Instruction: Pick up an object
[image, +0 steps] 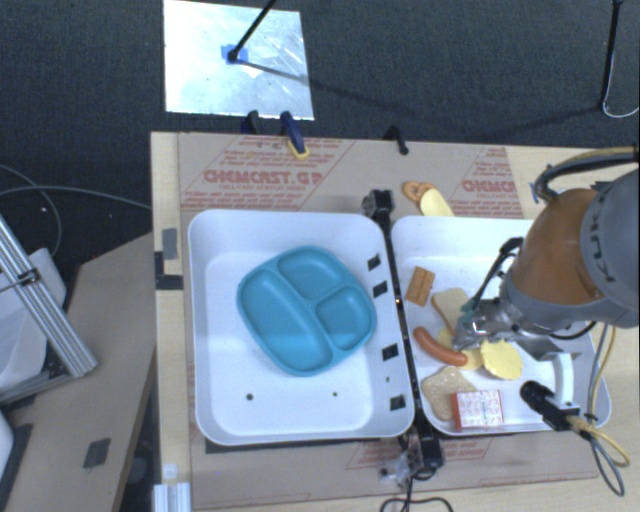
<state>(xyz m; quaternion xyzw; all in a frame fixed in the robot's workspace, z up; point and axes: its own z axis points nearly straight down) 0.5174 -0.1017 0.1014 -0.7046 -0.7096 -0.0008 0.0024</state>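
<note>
The right bin (560, 228) holds several toy foods: an orange cracker (420, 286), a tan bread slice (450, 304), a red sausage (440, 347), a yellow chip (502, 361), a tan toast piece (447, 386) and a red-and-white box (478, 408). My gripper (472, 330) is down among them, just right of the sausage and over the edge of the bread slice. The wrist body hides how its fingers stand. A blue divided plate (305, 309) lies in the left bin (215, 330).
A yellow toy banana (436, 204) and an orange piece (413, 189) lie on the cardboard behind the right bin. A black divider with clips (392, 300) runs between the bins. The arm's bulk (570, 260) covers the right bin's right side.
</note>
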